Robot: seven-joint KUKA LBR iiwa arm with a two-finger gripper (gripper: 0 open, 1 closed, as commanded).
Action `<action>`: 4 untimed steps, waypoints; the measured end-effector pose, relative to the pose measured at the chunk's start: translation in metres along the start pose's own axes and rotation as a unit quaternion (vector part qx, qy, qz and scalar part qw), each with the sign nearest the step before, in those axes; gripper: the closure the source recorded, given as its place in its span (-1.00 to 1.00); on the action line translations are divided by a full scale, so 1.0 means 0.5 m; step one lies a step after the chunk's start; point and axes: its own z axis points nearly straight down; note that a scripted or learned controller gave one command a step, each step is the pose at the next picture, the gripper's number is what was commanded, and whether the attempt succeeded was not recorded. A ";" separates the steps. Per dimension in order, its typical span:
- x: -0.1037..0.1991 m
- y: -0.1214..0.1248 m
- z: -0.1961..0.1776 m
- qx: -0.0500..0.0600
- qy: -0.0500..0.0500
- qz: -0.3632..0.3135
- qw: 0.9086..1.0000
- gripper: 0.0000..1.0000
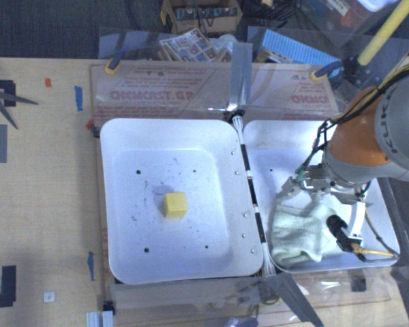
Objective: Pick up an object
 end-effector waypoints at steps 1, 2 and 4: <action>0.027 0.031 0.000 -0.001 -0.001 -0.048 0.999 -1.00; 0.032 -0.053 0.000 0.000 0.001 -0.081 0.997 -1.00; 0.027 -0.049 -0.042 -0.005 0.000 -0.078 0.997 1.00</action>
